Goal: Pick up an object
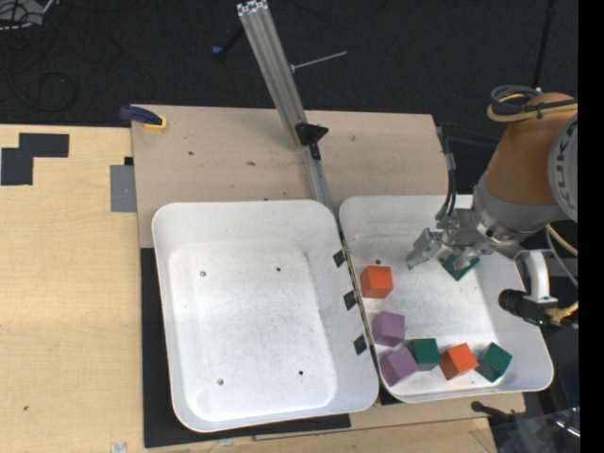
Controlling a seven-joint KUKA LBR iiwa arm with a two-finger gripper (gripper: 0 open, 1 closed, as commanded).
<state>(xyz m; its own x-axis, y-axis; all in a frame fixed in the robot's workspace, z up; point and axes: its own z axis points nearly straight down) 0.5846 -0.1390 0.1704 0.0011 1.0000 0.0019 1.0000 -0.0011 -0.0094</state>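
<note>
Several small blocks lie in the right bin point(406, 217). An orange cube point(377, 281) sits near the bin's left wall. Along the front edge are two purple cubes point(388, 327) point(397, 363), a green cube point(425, 351), another orange cube point(459, 360) and a second green cube point(494, 360). My gripper point(444, 251) hangs low over the right-middle of this bin. A dark green block point(461, 268) shows just beneath it, partly hidden by the gripper body. I cannot tell whether that block is held or resting on the bin floor.
The left bin point(189, 234) lies beside the right one, with a raised divider edge point(347, 272) between them. A slanted aluminium bar point(278, 74) rises behind the bins. The arm's orange band point(528, 173) and cables stand at the right.
</note>
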